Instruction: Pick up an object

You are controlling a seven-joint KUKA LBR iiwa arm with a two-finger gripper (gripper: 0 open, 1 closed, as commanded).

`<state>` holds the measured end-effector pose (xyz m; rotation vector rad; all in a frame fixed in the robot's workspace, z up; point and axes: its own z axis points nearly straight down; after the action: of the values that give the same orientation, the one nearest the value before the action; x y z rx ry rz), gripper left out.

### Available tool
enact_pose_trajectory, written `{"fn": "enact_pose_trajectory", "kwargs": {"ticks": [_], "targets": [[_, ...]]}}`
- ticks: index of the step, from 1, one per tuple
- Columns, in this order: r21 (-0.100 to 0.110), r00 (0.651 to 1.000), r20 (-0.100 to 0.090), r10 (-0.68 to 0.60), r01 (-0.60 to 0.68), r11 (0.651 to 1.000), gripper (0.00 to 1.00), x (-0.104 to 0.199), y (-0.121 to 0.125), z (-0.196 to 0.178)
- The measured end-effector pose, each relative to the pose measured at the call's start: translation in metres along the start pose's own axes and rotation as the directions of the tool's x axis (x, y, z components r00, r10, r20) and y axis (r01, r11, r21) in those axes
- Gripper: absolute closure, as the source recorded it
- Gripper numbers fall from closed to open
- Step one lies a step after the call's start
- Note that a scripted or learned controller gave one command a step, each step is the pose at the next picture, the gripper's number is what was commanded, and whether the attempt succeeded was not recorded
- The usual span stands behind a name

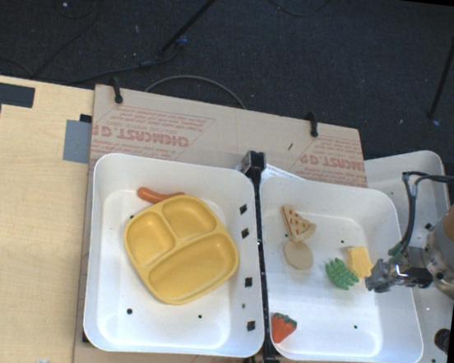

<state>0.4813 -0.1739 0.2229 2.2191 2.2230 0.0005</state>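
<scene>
The right bin point(371, 343) holds a tan wedge with a waffle pattern point(295, 224), a beige round piece point(298, 256), a green leafy piece point(340, 273), a yellow block point(358, 259) and a red strawberry with a green top point(283, 328). My gripper point(382, 278) sits low at the bin's right side, just right of the yellow block and the green piece. Nothing shows between its fingers.
The left bin point(103, 301) carries a yellow divided plate point(182, 249) with an orange sausage-shaped piece point(157, 195) behind it. A black divider point(254, 263) runs between the bins. Cables hang near the arm at the right.
</scene>
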Motion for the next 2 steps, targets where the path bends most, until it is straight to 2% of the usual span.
{"fn": "enact_pose_trajectory", "kwargs": {"ticks": [1,2], "targets": [[0.003,1.000,-0.003,-0.004,0.004,1.000,1.00,0.059,0.014,0.004],[0.004,1.000,-0.002,-0.002,0.002,1.000,1.00,0.103,0.015,-0.002]]}}
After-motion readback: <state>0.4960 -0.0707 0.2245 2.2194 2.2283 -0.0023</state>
